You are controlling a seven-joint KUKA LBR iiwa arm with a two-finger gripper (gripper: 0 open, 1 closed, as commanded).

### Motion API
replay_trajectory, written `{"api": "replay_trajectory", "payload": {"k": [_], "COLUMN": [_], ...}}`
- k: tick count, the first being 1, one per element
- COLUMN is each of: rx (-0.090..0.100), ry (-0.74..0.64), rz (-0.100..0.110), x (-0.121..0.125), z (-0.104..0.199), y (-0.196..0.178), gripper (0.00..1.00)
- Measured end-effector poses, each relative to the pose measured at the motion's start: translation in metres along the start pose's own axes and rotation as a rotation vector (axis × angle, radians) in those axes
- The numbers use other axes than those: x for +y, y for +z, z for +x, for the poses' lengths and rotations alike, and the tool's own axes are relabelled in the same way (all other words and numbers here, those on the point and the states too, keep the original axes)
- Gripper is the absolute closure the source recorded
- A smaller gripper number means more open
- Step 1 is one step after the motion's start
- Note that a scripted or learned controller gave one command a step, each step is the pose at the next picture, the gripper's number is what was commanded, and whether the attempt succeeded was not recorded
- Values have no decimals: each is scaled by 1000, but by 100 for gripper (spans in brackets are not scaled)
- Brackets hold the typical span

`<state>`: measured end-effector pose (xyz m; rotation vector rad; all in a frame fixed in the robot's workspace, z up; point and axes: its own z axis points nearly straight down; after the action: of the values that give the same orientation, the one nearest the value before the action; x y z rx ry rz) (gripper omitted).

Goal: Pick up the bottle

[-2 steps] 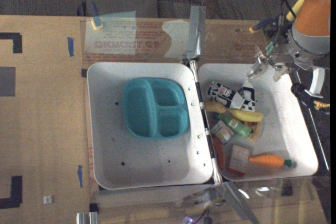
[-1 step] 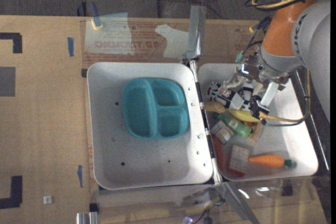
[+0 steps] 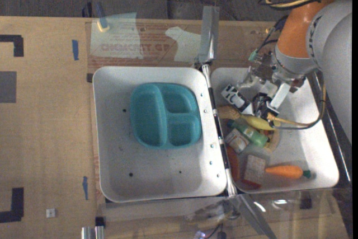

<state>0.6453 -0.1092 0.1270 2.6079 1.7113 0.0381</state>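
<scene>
Camera view: the gripper (image 3: 256,97) hovers just above the banana (image 3: 255,121); whether it is released or clenched cannot be told. The green bottle (image 3: 251,135) lies just below the banana, touching it. This looks like the approach stage; the next move calls for reaching past the banana to the bottle.

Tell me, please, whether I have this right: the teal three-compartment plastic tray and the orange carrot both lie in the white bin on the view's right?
Not quite. The teal three-compartment plastic tray lies in the white bin on the view's left. The orange carrot does lie in the white bin on the view's right. The camera view shows this.
</scene>
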Motion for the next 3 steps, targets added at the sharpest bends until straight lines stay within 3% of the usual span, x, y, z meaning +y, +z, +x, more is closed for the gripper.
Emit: {"api": "replay_trajectory", "payload": {"k": [1, 2, 3], "rx": [-9, -9, -19], "ry": [11, 674, 650], "rz": [29, 19, 29], "x": [-11, -36, 20], "z": [-12, -60, -79], "y": [21, 33, 3], "gripper": [0, 0, 0]}}
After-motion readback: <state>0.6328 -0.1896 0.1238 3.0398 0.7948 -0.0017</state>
